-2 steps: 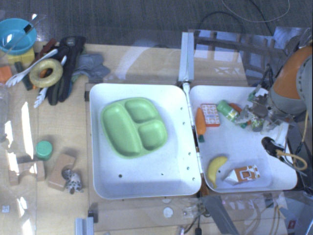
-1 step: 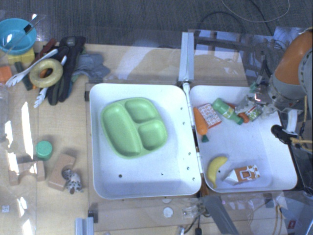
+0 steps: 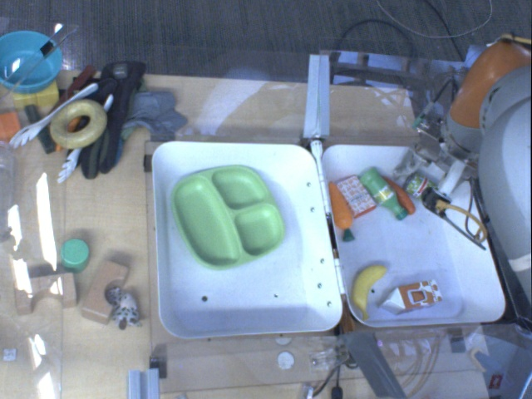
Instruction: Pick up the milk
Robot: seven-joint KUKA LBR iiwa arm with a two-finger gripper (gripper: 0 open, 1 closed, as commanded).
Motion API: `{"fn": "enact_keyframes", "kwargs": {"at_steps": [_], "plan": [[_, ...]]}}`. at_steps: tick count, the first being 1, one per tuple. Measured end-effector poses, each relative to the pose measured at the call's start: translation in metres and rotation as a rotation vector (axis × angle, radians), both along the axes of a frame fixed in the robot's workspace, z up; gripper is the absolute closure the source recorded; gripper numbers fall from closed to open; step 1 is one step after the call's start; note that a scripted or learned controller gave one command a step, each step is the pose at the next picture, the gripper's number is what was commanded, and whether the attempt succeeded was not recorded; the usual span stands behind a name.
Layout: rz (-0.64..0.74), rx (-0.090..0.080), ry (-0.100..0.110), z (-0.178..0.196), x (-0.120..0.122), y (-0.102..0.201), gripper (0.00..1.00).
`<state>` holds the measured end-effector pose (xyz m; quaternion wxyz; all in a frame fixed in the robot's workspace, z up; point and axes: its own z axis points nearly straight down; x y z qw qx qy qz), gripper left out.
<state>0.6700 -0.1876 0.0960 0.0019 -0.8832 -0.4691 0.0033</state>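
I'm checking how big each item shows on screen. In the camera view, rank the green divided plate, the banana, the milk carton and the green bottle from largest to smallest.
1. green divided plate, by far the largest
2. banana, milk carton and green bottle: too alike in apparent size to rank.

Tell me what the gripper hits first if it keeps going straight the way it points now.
Likely the green bottle. The gripper points left and down into the right bin, and the bottle lies just ahead of it. Height is unclear, so it might pass over.
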Motion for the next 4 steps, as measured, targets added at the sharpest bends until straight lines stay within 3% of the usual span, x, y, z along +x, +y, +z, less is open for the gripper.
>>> {"fn": "enact_keyframes", "kwargs": {"at_steps": [1, 2, 3, 4], "plan": [[0.336, -0.001, -0.013, 0.020, -0.048, 0.003, 0.00], [0.356, -0.006, -0.021, 0.000, -0.004, 0.034, 0.00], [0.771, -0.001, -0.016, -0.008, -0.068, 0.070, 0.00], [0.494, -0.005, -0.021, -0.006, -0.006, 0.035, 0.00]]}}
